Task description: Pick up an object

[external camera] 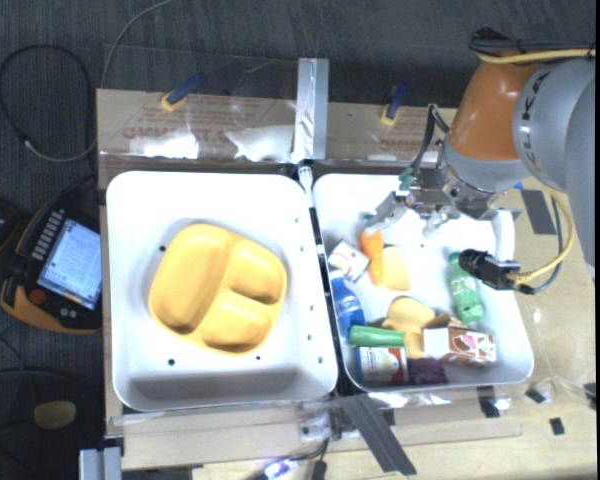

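In the upper part of the right bin [515,363], the gripper [412,211] hangs with its fingers apart and nothing between them. The nearest thing is the orange bottle [373,246], just below and left of the fingers. Its long axis runs almost up and down the frame, its narrow end pointing to the top.

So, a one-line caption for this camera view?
KUKA arm's gripper hovers over the cluttered right bin; a large yellow object sits in the left bin.
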`<action>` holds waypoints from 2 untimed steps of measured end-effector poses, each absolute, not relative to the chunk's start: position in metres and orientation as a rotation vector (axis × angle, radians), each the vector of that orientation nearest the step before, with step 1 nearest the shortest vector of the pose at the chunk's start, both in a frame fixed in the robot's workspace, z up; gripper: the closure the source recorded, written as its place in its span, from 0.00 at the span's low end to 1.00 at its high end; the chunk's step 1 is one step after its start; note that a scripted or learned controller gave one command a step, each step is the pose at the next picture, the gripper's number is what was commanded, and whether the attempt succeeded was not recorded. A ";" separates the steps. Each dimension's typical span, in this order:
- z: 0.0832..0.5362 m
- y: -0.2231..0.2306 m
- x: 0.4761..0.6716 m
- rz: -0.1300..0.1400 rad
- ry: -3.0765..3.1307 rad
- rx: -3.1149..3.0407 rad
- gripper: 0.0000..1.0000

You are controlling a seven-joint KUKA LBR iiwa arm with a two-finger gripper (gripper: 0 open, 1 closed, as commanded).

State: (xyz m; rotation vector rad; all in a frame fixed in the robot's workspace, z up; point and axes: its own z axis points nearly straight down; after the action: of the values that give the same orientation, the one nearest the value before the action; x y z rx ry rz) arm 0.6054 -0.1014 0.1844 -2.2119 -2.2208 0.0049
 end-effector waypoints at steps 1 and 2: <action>0.089 -0.112 0.608 -0.008 -2.431 -2.003 0.00; 0.096 -0.110 0.610 -0.013 -2.428 -2.001 1.00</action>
State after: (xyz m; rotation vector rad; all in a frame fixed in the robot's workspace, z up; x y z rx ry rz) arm 0.6097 -0.1105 0.0964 -2.0014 -2.4280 -0.0132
